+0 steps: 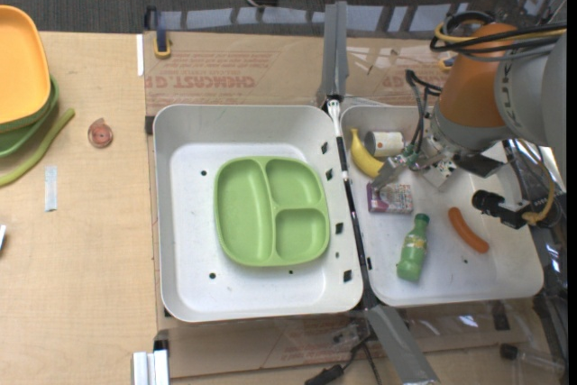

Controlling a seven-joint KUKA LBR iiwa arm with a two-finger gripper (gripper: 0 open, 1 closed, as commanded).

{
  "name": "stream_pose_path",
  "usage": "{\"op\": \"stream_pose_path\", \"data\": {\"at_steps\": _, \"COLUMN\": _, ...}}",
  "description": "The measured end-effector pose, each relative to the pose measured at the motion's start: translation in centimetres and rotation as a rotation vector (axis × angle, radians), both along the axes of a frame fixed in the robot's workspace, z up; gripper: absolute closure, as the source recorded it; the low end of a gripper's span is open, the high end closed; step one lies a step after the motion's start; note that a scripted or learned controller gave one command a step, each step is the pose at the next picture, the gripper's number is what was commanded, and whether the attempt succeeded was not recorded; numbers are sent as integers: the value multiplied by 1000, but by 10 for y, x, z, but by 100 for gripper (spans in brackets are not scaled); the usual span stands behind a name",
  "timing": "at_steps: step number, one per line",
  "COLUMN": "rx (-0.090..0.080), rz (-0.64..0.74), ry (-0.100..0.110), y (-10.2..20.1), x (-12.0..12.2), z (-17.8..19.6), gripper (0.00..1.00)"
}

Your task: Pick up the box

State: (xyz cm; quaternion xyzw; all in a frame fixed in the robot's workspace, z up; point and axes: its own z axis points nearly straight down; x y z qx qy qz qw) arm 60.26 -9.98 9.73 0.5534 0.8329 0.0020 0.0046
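Approach step: gripper (pixel 394 171) hangs just above the box (pixel 390 198), which lies flat in the right bin (pixel 505 279), just below the banana (pixel 364 155). Can't tell finger opening; nothing visibly held. Next: descend, close on box.

Your gripper (pixel 397 171) hangs over the right bin (pixel 505 284), box (pixel 390 198) just below the fingers, banana (pixel 363 155) to their left, green bottle (pixel 413 250) further down
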Motion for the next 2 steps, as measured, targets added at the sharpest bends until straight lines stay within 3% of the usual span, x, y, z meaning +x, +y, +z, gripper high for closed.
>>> {"op": "stream_pose_path", "data": {"at_steps": 1, "rx": 0, "rz": -40, "ry": -3, "y": -2, "x": -21, "z": 0, "gripper": 0}}
{"op": "stream_pose_path", "data": {"at_steps": 2, "rx": -1, "rz": 54, "ry": 1, "y": 0, "x": 4, "z": 0, "gripper": 0}}
